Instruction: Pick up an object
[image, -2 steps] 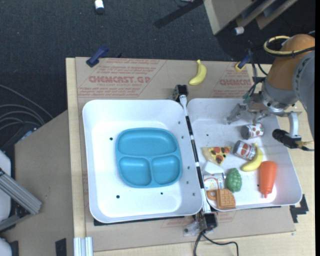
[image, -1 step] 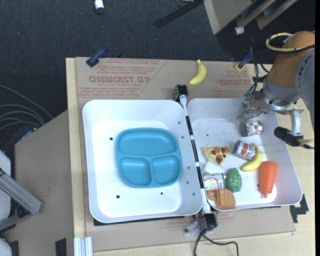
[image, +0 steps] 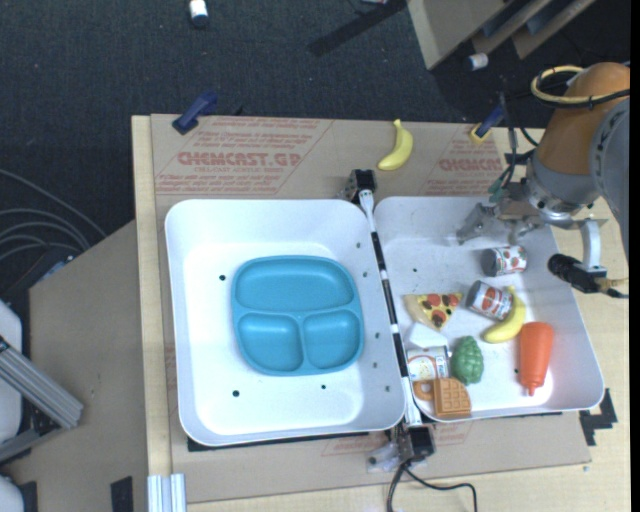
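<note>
Your gripper, whose grip you cannot tell from here, hovers just above the small can, lining up a pick.

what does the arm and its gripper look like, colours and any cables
The arm is grey metal with a broad orange band above the wrist. A yellowish cable loops over the top of the orange section, and darker cables run down beside it. A small black part juts out lower on the arm's side. The gripper is a compact grey metal piece with thin fingers.
</note>
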